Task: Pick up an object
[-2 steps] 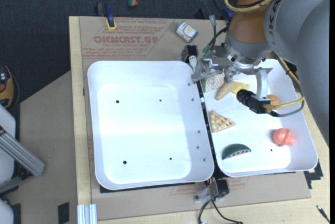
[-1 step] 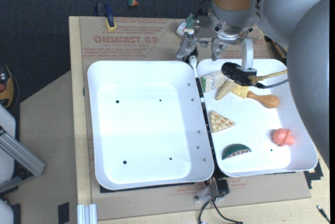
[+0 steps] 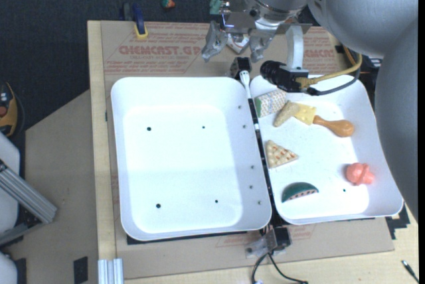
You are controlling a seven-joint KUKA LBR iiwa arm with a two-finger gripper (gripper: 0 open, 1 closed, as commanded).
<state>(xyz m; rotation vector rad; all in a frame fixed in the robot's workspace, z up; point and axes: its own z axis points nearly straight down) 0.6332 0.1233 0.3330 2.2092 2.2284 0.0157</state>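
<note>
My gripper [image 3: 234, 49] hangs above the back edge of the bench, over the seam between the two bins, with its fingers [image 3: 212, 48] spread and nothing between them. The right bin [image 3: 372, 110] holds several toy foods: a checked grey piece [image 3: 271, 103], a yellow cheese wedge [image 3: 296, 113], an orange drumstick [image 3: 336, 125], a waffle-like triangle [image 3: 280, 154], a pink lump [image 3: 359, 173] and a green melon slice [image 3: 300, 191]. All lie apart from the gripper, nearer the front.
The left bin [image 3: 126, 143] sits beside the right one on a brown board [image 3: 166, 47]. A black fitting with a yellow cable [image 3: 285, 75] hangs over the right bin's back left corner. A blue and yellow clamp [image 3: 138, 20] grips the board's back edge.
</note>
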